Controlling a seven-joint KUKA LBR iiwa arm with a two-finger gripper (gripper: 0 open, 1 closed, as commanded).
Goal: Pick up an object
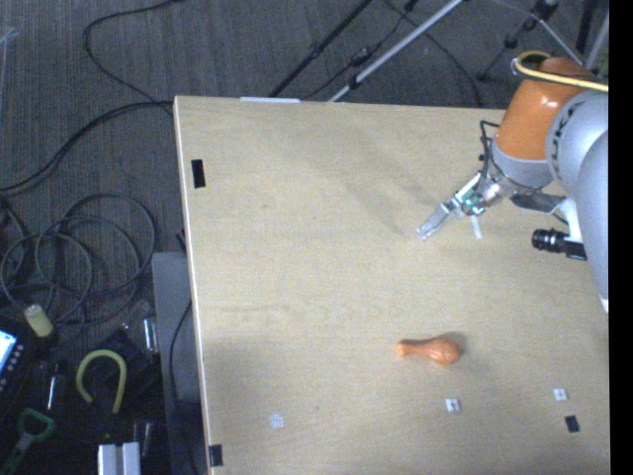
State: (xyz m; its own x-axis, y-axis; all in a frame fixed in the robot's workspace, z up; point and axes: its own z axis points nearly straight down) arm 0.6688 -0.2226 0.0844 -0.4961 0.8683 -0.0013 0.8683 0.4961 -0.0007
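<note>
Orange pear-shaped object point(431, 349) lies well apart from the claw point(450, 216), whose spread I cannot tell.

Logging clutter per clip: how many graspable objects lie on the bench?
1: an orange pear-shaped object on the tan bench, nearer the camera than the hand.

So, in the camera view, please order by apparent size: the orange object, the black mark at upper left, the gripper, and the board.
1. Board, by far the largest.
2. Gripper and orange object look alike; the gripper sits higher, nearer the camera, so I do not rank them.
3. Black mark, the smallest.
</note>
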